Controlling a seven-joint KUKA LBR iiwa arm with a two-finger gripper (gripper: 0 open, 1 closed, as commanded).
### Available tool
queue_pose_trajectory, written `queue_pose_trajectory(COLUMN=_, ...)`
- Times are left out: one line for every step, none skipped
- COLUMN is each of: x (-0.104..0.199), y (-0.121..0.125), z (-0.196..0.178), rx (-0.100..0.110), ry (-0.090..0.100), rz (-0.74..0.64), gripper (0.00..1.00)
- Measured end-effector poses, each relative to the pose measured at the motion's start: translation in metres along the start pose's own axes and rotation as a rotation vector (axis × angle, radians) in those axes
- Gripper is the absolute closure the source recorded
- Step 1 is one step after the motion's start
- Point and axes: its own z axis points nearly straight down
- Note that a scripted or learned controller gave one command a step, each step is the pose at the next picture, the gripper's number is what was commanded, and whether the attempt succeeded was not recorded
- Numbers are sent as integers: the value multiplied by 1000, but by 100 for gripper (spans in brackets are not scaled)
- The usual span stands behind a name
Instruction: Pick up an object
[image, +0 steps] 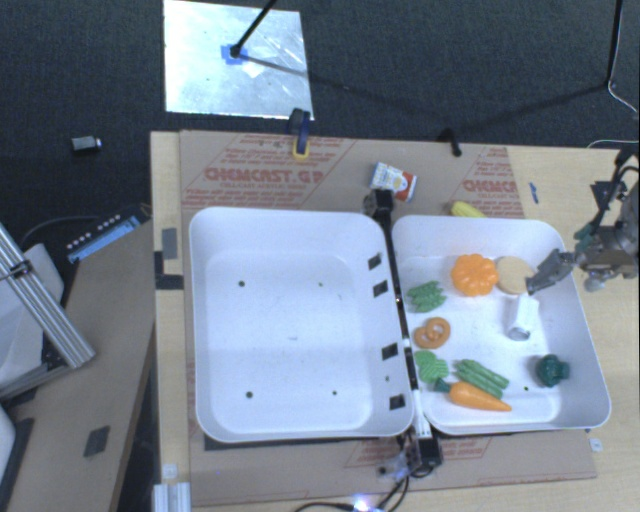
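**Gripper at the right bin's rim, nothing picked yet**

Reading left to right, the left bin (290, 320) holds no toys, so every candidate sits in the right bin (585, 400). Nearest the divider I have a green leafy piece (427, 296), a pretzel (433, 332), a second green piece (433, 369), then the green pods (483, 376) resting against the carrot (479, 397). Further right come the orange pumpkin (474, 275), touching a pale round disc (513, 274), a white cylinder (520, 317) and a dark green broccoli piece (551, 370) near the far wall.

My worry is crowding: the pumpkin and disc touch, so a descent there could catch both or knock one aside. The cylinder looks smooth and may roll or slip from a pinch. The broccoli piece sits close to the wall, where a finger could strike the rim.

The gripper (548, 272) reaches in from the right edge, low and slanted toward the disc, just beside it. Whether its fingers are apart or together I cannot tell.
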Motion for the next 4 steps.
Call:
queue_pose_trajectory(x=0, y=1, z=-11, rx=-4, ry=-1, rz=-4, gripper=100)
queue_pose_trajectory(x=-7, y=78, z=10, rx=-3, ry=-2, rz=-4, gripper=100)
queue_pose_trajectory(x=-29, y=142, z=50, rx=-3, ry=-2, rz=-4, gripper=100)
queue_pose_trajectory(x=-38, y=146, z=25, rx=-4, ry=-2, rz=-1, gripper=100)
